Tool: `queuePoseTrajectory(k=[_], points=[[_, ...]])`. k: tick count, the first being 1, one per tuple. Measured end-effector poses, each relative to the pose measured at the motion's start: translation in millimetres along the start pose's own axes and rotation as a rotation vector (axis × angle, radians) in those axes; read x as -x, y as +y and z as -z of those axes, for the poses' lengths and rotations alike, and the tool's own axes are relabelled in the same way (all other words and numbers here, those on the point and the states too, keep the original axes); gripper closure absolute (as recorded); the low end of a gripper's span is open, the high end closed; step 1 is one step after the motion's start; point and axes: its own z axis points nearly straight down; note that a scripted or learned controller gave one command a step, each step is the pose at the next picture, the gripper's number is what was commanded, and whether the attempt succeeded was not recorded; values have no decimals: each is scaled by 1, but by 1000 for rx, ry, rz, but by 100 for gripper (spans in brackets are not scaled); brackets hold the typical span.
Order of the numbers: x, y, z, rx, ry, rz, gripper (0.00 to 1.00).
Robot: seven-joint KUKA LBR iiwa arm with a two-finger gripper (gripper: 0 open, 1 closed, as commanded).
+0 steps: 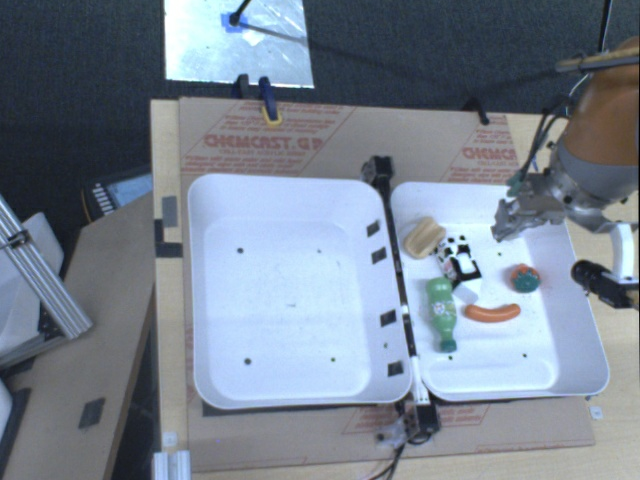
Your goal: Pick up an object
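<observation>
You had five small things to choose from, all lying in the right bin [570,368]: a tan bread roll [424,236] near the divider, a black-and-white toy [459,260] just beside it, a green bottle [441,313] lying on its side below, an orange sausage [492,313] next to the bottle, and a small round orange-and-green piece [525,279] further right. The gripper [512,221] hung over the upper part of that bin, above bare white floor, and nothing was between its fingers; how far apart they stood could not be told from this angle.

By the look of them, all of these were light plastic play pieces, stiff and smooth, so apt to slip or roll. The bottle probably offered the best hold, taken across its body. The sausage was slim and low, likely to skid away. The roll sat near the divider wall, which could have crowded one finger, and the black-and-white toy lay close enough to bottle and roll to be nudged. The left bin [210,298] played no part.
</observation>
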Motion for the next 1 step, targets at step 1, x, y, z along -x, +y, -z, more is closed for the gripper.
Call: queuePoseTrajectory(k=[1], points=[[-59, -4, 78, 3, 3, 1, 100]])
